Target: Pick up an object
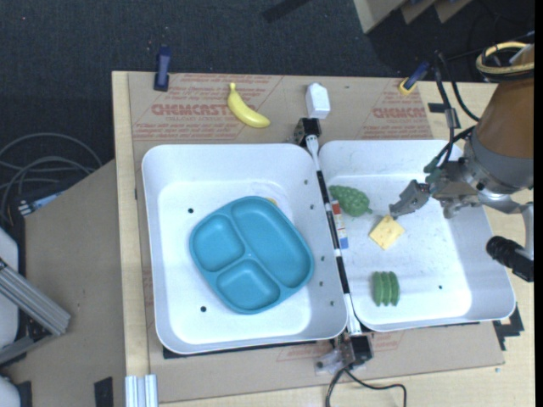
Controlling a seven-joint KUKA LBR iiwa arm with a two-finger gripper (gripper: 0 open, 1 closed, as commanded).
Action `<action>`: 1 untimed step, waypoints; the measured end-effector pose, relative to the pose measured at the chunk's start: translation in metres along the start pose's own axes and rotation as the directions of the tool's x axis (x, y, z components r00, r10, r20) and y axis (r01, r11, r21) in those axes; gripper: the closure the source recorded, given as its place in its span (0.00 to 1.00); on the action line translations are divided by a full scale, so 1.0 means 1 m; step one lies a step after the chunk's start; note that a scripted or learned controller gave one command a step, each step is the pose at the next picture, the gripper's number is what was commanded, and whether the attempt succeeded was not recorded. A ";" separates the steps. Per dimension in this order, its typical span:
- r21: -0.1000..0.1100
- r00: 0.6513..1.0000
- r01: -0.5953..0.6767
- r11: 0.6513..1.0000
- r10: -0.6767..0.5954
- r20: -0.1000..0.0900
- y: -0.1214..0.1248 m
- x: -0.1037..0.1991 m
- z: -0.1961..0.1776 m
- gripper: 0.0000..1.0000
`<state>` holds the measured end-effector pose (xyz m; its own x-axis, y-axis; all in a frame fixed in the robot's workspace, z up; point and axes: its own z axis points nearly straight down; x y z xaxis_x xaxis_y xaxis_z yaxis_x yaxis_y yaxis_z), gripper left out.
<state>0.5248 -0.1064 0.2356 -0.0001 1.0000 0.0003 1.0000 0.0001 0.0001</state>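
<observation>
Right bin holds 3 loose items. Cheese, a yellow wedge, lies near the bin's middle. Broccoli, bumpy and green, sits toward the inner wall, close to the divider where the 2 bins meet. Pickle, ribbed and green, lies nearer the front edge, well apart from the other 2.

Gripper hangs over the right bin, between broccoli and cheese, just above and right of the cheese. Fingers point left and slightly down; nothing shows between them. Cannot tell from this angle whether they stand apart or together. Arm comes in over the bin's right wall.

Left bin holds 1 blue tray with 3 compartments, lying tilted across the floor. A small yellow bit peeks out at the tray's far edge; too small to identify.

Outside the bins, on the cardboard: banana beyond the left bin's far edge, a white block beside the divider's far end, a blue clip at the far left corner.

Open floor in the right bin: the right half and front right corner, plus a strip between cheese and pickle. Broccoli is crowded by the inner wall.
</observation>
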 end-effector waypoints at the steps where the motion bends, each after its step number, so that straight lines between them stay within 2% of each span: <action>1: 0.004 1.000 -0.001 1.000 0.001 -0.001 -0.047 0.017 0.051 0.00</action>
<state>0.4783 -0.0890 0.1849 0.0005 1.0000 0.0010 1.0000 -0.0005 -0.0035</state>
